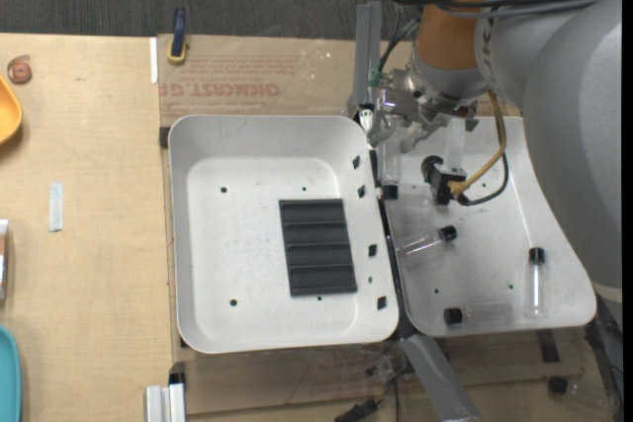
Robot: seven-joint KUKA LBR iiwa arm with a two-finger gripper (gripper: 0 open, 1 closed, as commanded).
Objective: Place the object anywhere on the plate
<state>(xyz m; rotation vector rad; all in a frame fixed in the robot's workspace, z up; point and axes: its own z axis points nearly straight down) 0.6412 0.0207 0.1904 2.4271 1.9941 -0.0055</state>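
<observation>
I am hovering my pincer (388,138) over the far left corner of the right bin (554,212), by the wall it shares with the left bin (198,212); I cannot tell how it is set. The likely object, a clear tube with a dark cap (427,240), is lying nearer the camera, apart from me. The black ribbed slab (317,247), probably the plate, is sitting in the left bin. I am risking clipping the wall, or rolling the tube away.
</observation>
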